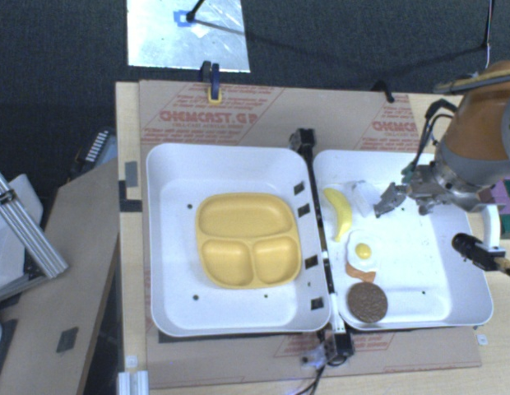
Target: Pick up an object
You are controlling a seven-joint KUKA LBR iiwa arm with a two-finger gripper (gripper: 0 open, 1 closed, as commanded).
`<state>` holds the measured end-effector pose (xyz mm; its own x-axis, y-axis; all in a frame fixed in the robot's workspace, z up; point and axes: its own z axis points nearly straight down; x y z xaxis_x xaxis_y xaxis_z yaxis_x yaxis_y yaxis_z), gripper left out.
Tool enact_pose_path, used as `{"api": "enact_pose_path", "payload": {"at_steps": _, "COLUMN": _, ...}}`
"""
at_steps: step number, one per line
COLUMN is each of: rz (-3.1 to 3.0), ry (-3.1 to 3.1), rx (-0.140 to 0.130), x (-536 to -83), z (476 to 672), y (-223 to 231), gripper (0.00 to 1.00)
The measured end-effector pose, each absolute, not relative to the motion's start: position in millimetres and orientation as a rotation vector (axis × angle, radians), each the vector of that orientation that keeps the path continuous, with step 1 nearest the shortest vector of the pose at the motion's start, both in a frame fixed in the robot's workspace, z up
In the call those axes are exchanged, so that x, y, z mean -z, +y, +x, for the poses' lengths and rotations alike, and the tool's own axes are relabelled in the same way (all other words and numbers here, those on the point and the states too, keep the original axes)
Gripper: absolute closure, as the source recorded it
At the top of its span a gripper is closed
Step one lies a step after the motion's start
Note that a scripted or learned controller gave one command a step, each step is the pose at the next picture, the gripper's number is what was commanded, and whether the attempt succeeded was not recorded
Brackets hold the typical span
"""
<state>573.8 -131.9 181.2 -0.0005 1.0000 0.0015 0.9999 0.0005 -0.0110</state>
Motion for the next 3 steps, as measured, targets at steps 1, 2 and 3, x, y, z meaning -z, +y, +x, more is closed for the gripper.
{"api": "enact_pose_path", "payload": {"at_steps": 1, "rz": -2.219, "ry": -2.226, "rx": 0.001, "x": -188, "z": 576.9, "y": -132, "gripper": 0.00}}
{"api": "enact_pose_path", "payload": {"at_steps": 2, "rz": -2.219, "ry": -2.222, "rx": -0.002, "x": -146, "z": 578.9, "y": -133, "gripper": 0.00}}
{"api": "enact_pose_path", "payload": {"at_steps": 3, "rz": -2.219, "ry": -2.220, "rx": -0.003, "x": -97, "z": 583.9, "y": -140, "gripper": 0.00}}
